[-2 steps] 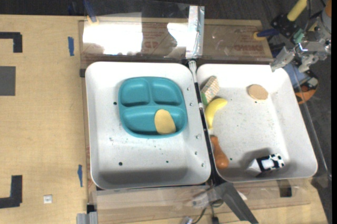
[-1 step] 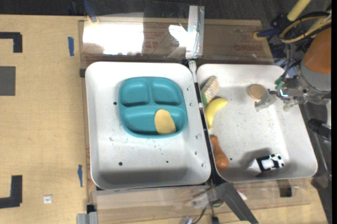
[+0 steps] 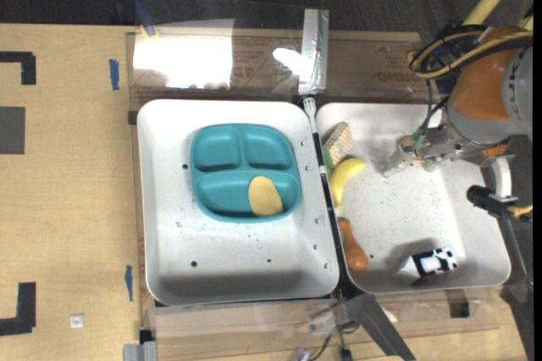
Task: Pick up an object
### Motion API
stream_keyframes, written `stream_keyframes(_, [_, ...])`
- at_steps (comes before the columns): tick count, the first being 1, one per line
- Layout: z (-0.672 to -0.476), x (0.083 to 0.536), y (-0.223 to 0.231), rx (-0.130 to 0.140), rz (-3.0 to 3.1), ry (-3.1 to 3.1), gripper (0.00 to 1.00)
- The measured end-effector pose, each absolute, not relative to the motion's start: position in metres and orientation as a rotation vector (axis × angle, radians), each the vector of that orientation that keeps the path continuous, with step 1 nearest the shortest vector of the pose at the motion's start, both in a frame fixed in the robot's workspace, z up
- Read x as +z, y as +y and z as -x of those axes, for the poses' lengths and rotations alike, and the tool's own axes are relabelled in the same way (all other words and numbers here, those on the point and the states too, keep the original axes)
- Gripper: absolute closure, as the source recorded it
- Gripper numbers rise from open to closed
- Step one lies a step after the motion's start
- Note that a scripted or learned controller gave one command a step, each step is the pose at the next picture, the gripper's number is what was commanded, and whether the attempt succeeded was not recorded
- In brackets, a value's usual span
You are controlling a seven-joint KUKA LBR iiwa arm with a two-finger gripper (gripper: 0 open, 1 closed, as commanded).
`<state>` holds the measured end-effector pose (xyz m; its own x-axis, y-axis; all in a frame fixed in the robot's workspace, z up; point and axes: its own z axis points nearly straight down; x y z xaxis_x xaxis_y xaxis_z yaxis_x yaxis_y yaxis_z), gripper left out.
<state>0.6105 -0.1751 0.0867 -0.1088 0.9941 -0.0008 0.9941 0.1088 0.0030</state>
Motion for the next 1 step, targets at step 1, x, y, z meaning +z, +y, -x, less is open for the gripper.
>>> stream_keyframes(1, [-0.6444, 0.1372, -0.1360, 0.006, -1.964, 2.446, 0.00])
